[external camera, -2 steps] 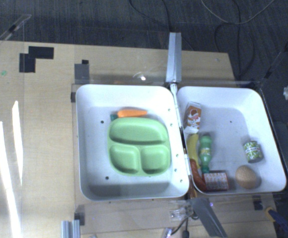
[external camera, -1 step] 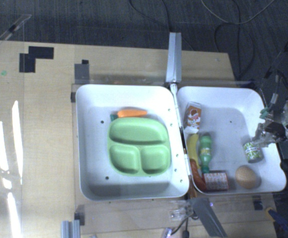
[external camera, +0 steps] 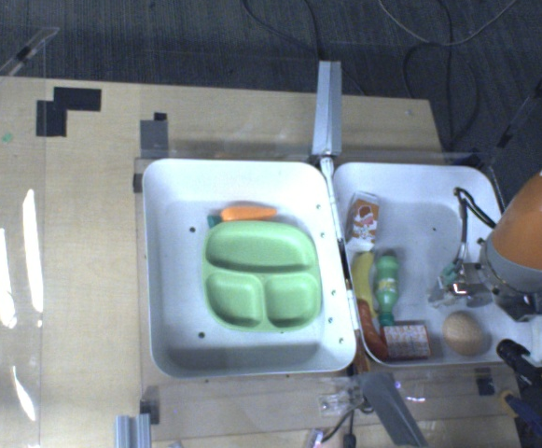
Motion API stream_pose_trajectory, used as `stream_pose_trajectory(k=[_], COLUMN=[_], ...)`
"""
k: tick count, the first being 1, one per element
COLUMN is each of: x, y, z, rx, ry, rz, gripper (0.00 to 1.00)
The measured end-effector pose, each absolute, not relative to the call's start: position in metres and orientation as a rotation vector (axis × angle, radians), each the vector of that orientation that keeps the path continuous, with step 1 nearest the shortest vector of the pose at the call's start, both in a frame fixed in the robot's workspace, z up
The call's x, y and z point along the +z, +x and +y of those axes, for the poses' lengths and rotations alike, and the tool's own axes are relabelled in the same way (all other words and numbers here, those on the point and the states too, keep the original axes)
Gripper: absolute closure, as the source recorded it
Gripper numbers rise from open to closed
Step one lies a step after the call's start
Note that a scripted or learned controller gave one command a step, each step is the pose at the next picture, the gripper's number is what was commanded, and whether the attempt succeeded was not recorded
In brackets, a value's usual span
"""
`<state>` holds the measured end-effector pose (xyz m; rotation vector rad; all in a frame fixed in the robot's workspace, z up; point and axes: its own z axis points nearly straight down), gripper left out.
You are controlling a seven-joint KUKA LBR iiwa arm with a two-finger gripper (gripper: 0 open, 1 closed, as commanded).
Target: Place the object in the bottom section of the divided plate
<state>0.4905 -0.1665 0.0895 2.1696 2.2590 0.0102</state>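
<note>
A green divided plate (external camera: 261, 276) sits in the left bin (external camera: 173, 250). An orange carrot (external camera: 248, 213) lies just past its far edge, touching it. The right bin (external camera: 420, 189) has a snack packet (external camera: 365, 220), a banana (external camera: 361, 278), a green bottle (external camera: 385, 284), a small box (external camera: 405, 340) and a brown egg (external camera: 465, 333). The hand (external camera: 457, 286) hangs over this bin, near the egg. I cannot tell if it is clenched or released.

Left of the claw (external camera: 457, 287), a green bottle (external camera: 386, 283) lies beside a banana (external camera: 361, 276); a snack packet (external camera: 365, 219) sits farther up, a small box (external camera: 406, 340) lower down, all across one white bin (external camera: 410, 185).
</note>
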Motion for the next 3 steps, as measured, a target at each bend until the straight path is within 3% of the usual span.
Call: stream_pose_trajectory(k=[1, 2, 3], x=[0.090, 0.149, 0.258], y=[0.507, 0.506, 0.531], z=[-0.105, -0.091, 0.015], rx=[0.011, 0.006, 0.009], ry=[1.912, 1.934, 1.955], rz=[2.472, 2.469, 2.452], gripper=[1.00, 1.00, 1.00])
